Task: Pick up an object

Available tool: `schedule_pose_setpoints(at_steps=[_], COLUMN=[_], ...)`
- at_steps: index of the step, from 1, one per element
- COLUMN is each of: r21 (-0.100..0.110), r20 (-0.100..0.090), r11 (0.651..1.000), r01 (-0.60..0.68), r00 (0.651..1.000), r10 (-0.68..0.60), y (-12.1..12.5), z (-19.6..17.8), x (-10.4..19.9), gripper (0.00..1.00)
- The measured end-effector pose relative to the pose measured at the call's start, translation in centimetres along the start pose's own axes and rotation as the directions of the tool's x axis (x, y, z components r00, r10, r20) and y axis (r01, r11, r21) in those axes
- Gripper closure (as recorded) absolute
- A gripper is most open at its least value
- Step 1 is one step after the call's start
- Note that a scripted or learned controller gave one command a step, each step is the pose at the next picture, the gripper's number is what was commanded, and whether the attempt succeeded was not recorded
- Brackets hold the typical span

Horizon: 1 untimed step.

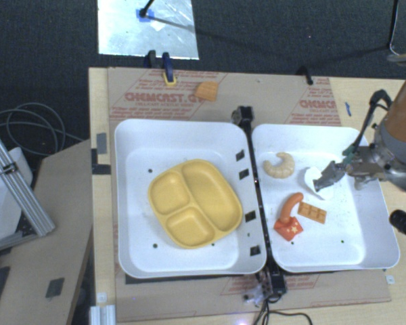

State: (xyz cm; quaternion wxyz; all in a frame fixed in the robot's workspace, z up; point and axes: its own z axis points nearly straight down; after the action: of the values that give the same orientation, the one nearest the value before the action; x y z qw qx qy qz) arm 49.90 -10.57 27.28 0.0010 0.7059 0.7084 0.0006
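The right bin (375, 246) holds a pale beige croissant-shaped piece (280, 166), an orange sausage (290, 205), a red block (288, 228) and a flat orange waffle-like piece (312, 213). A small white object (311, 179) lies near the bin's middle. My gripper (325, 179) reaches in from the right and hangs low at the right side of this white object, above and to the right of the waffle piece. I see nothing held in it.
The left bin (132, 147) holds a yellow divided plate (194, 202). An orange-brown lump (206, 90) lies on the cardboard behind the bins. A black divider (252, 181) runs between the bins. A cable loops at the left; a metal frame stands at lower left.
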Motion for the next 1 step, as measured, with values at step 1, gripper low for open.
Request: schedule_pose_setpoints(at_steps=[1], r21=[0.007], r20=[-0.002], r11=[1.0], r01=[-0.002], r00=[1.0], r10=[0.002], y=[-1.33], z=[7.93], x=[0.54], gripper=[0.0])
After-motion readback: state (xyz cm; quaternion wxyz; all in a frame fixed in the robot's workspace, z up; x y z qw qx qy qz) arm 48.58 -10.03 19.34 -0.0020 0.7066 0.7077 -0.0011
